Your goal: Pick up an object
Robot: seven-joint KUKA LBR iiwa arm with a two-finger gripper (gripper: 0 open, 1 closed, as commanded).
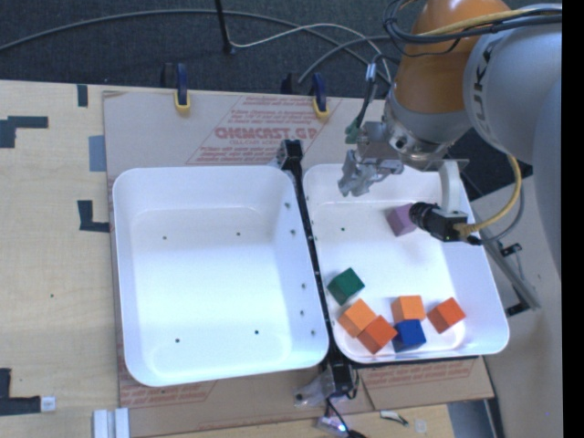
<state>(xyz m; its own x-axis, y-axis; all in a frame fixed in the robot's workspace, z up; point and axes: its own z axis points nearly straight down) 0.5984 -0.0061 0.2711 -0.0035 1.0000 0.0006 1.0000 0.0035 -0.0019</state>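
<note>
Small blocks lie in the right bin (474, 272): a purple block (400, 219) alone near the top, a green block (346, 285) lower, then clustered orange blocks (358, 317) and a blue block (410, 334).

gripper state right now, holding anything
Gripper: above the right bin's far end, nothing seen held; open or closed cannot be told.
</note>
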